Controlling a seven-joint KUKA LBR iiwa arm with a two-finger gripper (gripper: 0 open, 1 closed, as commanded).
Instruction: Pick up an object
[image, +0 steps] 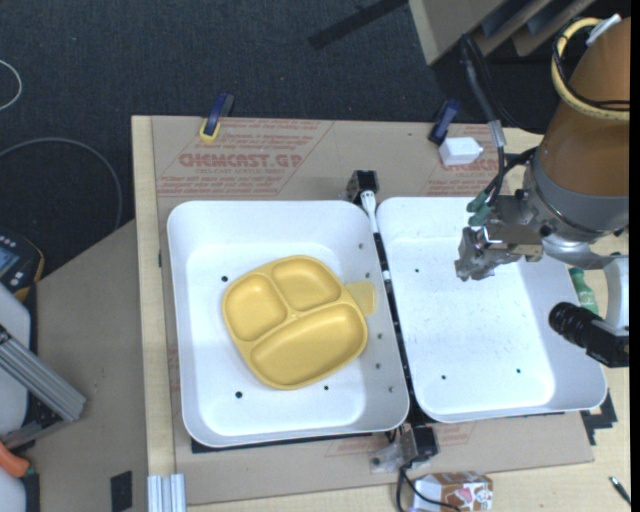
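Lying flat in left bin (190, 300), yellow divided plate (295, 322), long axis slanting upper-left to lower-right

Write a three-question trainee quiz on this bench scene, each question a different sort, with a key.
1. True or false: the yellow divided plate lies in the left bin.
2. Multiple choice: the gripper is above A) the left bin, B) the right bin, C) the cardboard behind the bins.
3. Fill in: the plate has ___ compartments.

Key: 1 true; 2 B; 3 three.
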